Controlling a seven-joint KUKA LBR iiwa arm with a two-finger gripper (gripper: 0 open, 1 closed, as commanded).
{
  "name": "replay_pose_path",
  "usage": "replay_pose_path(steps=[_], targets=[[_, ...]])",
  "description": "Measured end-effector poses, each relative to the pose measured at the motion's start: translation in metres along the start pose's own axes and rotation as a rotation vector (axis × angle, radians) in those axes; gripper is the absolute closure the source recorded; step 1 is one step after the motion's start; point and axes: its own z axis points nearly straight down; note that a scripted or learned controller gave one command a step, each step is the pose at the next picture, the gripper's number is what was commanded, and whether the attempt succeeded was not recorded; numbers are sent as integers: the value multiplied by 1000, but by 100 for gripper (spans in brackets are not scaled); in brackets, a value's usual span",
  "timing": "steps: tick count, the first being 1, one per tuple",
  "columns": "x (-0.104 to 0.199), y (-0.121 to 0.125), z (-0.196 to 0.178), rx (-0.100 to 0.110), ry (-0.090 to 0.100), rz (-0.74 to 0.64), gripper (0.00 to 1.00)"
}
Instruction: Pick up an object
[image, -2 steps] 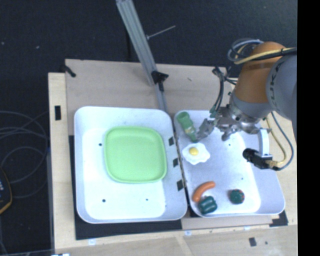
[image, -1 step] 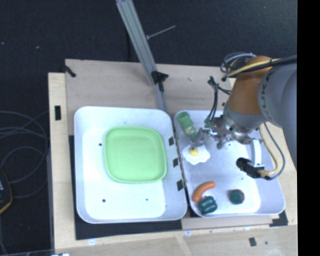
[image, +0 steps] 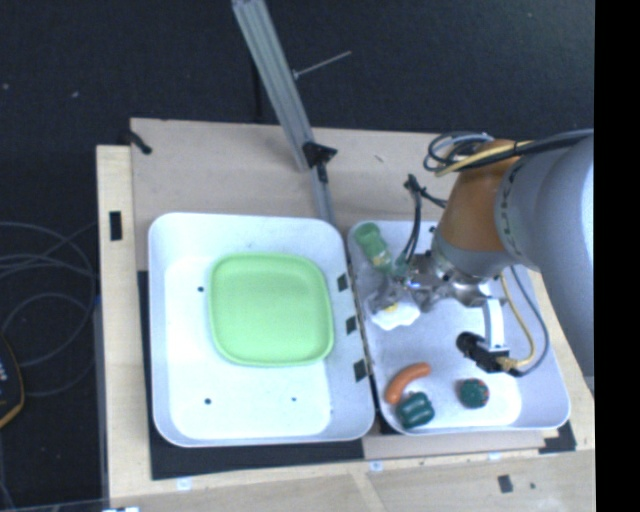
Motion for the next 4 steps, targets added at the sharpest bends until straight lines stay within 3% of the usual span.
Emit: replay_pose_path(steps=[1,4], targets=[[-1,2,-14,-8,0,1,100],[-9,7,-164,-8,0,-1,100]])
